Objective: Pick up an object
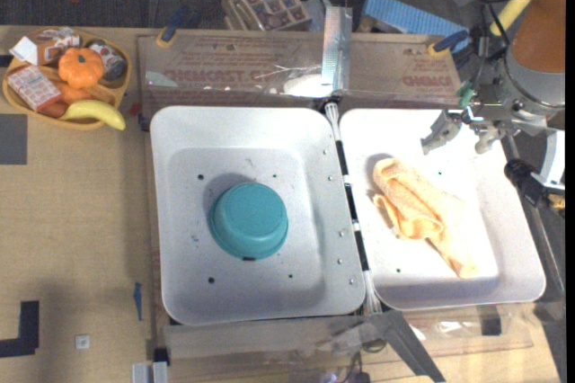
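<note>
Orange-yellow cloth (420, 212) lies crumpled in the right bin (512, 282), running from the bin's centre-left toward its lower right. It is the candidate nearest the arm. A teal bowl (250, 219), upside down, sits in the middle of the left bin (180, 147).

The claw (463, 131) hangs over the upper part of the right bin, above and right of the cloth's upper end and apart from it. Its two fingers stand spread, with nothing between them.

Risks, as judged from this position:
- A straight descent would meet bare bin floor beside the cloth, not the cloth. The claw is offset toward the upper right.
- The cloth is flat and limp. Fingers closing on a thin layer may slip off or lift only a corner, which could then slide out.
- The bowl's smooth dome offers little to pinch, so it is the poorer target.

Surface and surroundings: both bins rest side by side on a tan table (72, 237). A cardboard wall (243, 75) stands behind them. A dish of toy food (67, 80), with a banana and an orange pumpkin, occupies the upper left of the frame. Boxes, cables and a dark floor fill the top of the frame.
</note>
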Motion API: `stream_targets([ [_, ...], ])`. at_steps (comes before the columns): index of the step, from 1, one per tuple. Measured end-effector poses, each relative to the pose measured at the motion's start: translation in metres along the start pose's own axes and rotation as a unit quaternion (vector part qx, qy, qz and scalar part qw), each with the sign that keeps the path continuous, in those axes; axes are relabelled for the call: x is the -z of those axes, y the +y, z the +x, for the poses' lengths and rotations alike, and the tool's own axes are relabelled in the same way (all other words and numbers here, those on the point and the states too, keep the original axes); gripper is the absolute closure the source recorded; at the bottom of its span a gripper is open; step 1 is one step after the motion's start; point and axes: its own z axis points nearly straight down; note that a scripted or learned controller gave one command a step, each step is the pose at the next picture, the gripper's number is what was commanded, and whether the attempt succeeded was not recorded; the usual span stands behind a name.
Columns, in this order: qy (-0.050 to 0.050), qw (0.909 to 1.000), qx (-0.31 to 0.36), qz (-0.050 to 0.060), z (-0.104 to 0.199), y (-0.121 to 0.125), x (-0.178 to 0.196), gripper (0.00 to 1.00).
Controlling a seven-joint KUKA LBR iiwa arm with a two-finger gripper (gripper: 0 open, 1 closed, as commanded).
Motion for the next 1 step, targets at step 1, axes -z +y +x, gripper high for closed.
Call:
stream_targets([
  [1,-0.001,0.9999,0.014,-0.002,0.0439,-0.0160,0.0346,0.00],
])
